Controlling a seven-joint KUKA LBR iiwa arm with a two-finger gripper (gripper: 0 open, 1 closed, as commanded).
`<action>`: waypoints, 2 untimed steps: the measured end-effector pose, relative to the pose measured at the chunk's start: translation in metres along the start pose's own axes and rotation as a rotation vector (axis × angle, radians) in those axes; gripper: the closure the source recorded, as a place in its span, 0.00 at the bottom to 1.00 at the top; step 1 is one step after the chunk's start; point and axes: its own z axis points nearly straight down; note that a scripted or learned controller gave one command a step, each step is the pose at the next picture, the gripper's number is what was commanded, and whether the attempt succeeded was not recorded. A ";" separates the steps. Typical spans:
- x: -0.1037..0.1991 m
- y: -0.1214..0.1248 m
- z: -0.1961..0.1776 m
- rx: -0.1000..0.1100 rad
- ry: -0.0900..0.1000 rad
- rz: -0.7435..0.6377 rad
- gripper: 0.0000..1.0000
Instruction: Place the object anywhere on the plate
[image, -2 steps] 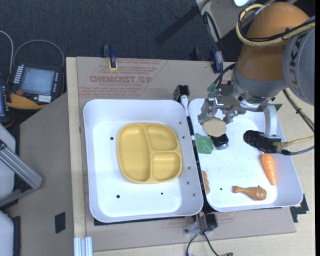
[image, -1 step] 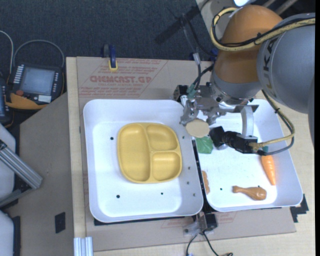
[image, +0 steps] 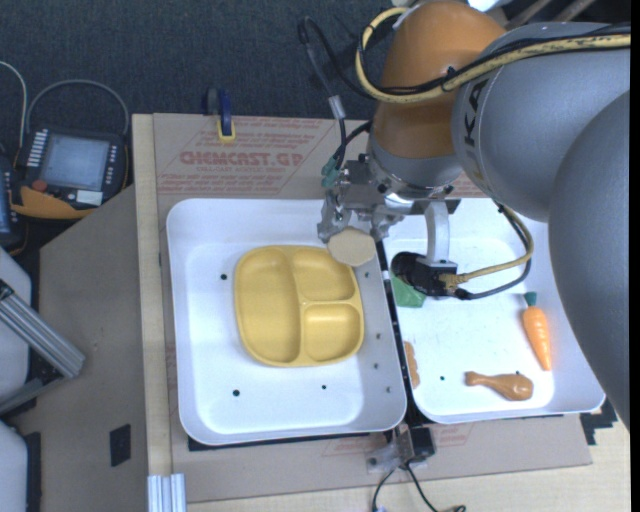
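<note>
Single fixed camera above the bench — looks down at a slant on both white bins (image: 190, 330); arm (image: 520, 110) enters from the right, close to the lens.

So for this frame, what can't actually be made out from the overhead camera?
- Gripper: its fingers are lost in dark hardware under the orange wrist; a round beige disc sits at its tip, grip unclear.
- Small green object in the right white bin: partly hidden behind the black cable fitting, so its shape is unclear.
- Yellow divided plate: its upper right rim is covered by the disc.
</note>
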 end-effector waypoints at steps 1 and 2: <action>0.047 0.004 0.009 0.000 -0.001 0.001 1.00; 0.068 0.010 0.037 0.007 -0.002 0.004 1.00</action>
